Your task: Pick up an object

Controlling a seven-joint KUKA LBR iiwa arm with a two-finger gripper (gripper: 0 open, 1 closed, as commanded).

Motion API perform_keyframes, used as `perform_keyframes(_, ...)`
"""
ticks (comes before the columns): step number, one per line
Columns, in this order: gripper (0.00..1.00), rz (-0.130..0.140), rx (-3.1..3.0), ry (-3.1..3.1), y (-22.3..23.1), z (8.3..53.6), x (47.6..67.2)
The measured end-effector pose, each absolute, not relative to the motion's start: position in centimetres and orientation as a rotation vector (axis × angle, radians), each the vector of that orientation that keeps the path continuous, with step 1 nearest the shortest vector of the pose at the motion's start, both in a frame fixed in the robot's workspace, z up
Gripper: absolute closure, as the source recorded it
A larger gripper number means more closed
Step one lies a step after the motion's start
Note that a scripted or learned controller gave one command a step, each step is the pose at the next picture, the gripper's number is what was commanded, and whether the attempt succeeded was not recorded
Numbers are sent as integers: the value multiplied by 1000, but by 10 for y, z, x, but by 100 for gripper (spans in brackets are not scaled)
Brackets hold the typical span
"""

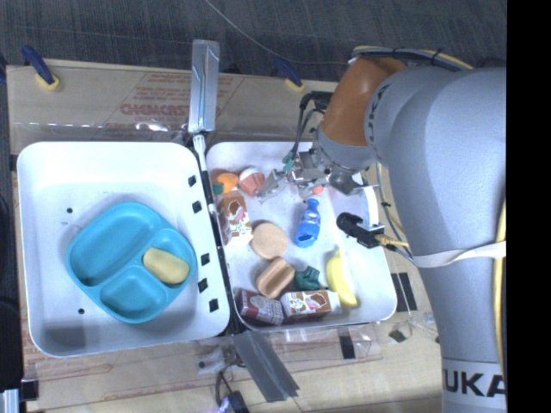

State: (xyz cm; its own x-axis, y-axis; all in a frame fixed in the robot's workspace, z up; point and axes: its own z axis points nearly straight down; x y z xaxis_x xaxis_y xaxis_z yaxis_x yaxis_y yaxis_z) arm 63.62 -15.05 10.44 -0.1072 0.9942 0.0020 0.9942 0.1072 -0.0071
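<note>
Jaws (293,177) sit low over the far part of the right bin (372,304), reached in from the right by my grey arm (430,144), its orange band bent over the bin's far right corner. Whether they are open or closed I cannot tell; nothing shows between them. Just nearer than them lies a blue bottle (308,222). An orange piece (225,181) rests by the far left corner. A yellow banana (341,280) lies near the right wall. In the left bin (52,166), a blue divided plate (112,256) holds a yellow lump (166,265).
</note>
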Motion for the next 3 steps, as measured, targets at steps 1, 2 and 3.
perform_keyframes(1, 0, 6, -1989, -2422, -195, 98, 607)
perform_keyframes(2, 0, 5, -1989, -2423, -195, 98, 607)
perform_keyframes(3, 0, 2, -1984, -2433, -185, 90, 562)
